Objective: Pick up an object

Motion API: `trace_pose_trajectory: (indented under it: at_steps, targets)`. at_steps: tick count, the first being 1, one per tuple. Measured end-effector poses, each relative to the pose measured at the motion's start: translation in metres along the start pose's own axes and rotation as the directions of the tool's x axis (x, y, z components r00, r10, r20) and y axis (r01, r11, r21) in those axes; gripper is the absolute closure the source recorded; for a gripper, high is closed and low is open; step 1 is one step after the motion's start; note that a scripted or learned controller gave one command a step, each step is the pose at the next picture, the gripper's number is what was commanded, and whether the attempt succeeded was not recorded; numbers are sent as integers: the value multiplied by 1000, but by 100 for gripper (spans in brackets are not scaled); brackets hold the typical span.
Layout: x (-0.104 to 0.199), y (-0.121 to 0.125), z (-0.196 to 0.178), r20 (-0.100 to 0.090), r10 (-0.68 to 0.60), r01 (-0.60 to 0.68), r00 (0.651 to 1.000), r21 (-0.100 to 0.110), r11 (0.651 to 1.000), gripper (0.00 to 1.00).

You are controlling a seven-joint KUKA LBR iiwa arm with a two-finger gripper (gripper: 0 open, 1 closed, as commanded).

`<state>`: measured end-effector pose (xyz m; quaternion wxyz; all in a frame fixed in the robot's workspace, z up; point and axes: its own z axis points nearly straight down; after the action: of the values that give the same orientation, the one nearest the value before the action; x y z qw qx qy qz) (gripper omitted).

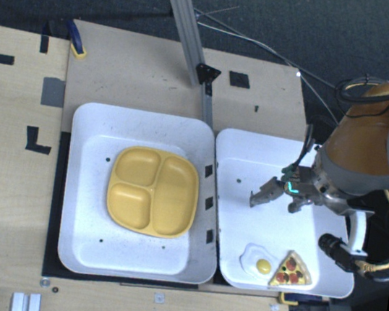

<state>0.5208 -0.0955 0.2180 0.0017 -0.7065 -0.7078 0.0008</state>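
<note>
Pincer (pixel 275 198) spread wide, empty, above right bin (pixel 243 151); pizza slice (pixel 292 270) at 5 o'clock, fried egg (pixel 258 261) beside it: light, flat, probably stiff; pinch the edges

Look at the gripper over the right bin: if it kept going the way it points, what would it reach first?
The gripper points down and leftward; it would probably meet the bare floor of the right bin first. Depth is unclear.

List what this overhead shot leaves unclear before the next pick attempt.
- Gripper, camera view: small and dark over the right bin; its height above the floor cannot be judged.
- Right bin's far right side: covered by the arm's wrist.
- Fried egg and pizza slice: too small to tell whether they touch.
- Yellow divided plate: compartment depth unreadable from above.
</note>
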Motion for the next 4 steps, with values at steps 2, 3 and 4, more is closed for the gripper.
trace_pose_trajectory:
  at_steps: [2, 3, 4]
  targets:
    - [1, 4, 63, 1, 1, -1, 1000, 4, 1000, 0]
    - [-1, 12, 117, 1, 1, -1, 1000, 4, 1000, 0]
    - [-1, 13, 132, 3, 2, -2, 1000, -3, 1000, 0]
